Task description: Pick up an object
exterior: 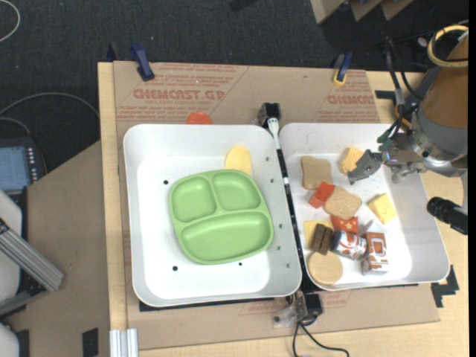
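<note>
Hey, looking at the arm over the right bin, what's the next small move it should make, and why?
Probably lower the tool straight down. It hangs over the right bin beside the small yellow piece near the bin's back edge, with nothing seen in its grip, so that piece looks like the closest thing to try.

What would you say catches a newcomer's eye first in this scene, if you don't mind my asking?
Most striking is the green divided plate, lying in the middle of the left bin with a pale yellow piece just behind it. Next comes the right bin, crowded with toy food: a bread slice, a red block, a round cracker. The gripper hangs over that bin's far right part.
</note>
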You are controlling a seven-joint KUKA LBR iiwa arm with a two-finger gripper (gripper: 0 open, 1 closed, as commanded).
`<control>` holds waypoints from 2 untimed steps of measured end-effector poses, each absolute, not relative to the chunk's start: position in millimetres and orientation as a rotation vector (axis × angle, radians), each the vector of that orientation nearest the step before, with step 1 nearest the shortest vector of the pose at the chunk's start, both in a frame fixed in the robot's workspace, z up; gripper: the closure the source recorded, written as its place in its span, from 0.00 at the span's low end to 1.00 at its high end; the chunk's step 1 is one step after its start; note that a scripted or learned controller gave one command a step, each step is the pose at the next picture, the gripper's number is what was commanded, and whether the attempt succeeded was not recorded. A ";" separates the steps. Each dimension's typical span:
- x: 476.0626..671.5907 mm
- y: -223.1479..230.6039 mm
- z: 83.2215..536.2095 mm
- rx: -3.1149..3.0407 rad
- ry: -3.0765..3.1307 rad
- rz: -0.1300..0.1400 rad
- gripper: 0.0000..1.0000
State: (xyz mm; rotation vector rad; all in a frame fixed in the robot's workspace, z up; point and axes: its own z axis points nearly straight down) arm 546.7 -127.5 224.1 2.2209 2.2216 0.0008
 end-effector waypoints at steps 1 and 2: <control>591.1 -97.5 124.4 2.219 2.226 0.001 0.00; 618.2 -91.5 83.3 2.218 2.221 0.003 0.00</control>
